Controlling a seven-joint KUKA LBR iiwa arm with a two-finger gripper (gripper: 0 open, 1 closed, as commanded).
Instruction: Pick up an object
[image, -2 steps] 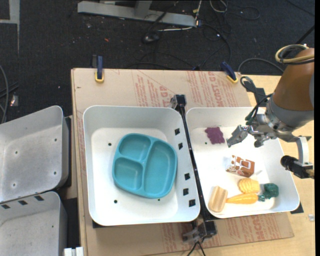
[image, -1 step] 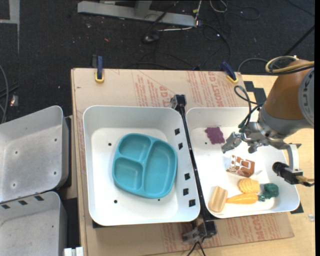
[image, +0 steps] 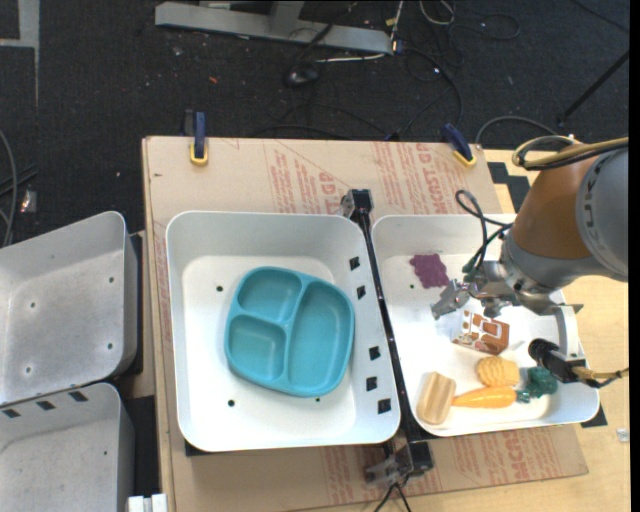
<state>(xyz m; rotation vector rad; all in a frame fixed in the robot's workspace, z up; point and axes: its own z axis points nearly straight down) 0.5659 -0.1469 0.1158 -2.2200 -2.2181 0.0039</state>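
Camera view shows the small brown-and-white block (image: 482, 331) in the right bin (image: 410, 400), near its right wall and about midway between front and back edges — the nearest thing to me, so I take it as my target. It looks light, stiff and boxy, probably a toy; I judge its flat sides give the surest hold, taken across the short width. My gripper (image: 468, 295) hovers just behind it, toward the bin's back edge; whether it is spread or pressed together I cannot tell. Along the front edge lie a beige cylinder (image: 436, 397), an orange carrot (image: 484, 398), a round yellow piece (image: 497, 372) and a green bit (image: 541, 382). A purple scrap (image: 429, 268) sits near the back. The left bin (image: 190, 300) holds a teal divided tray (image: 290, 330).
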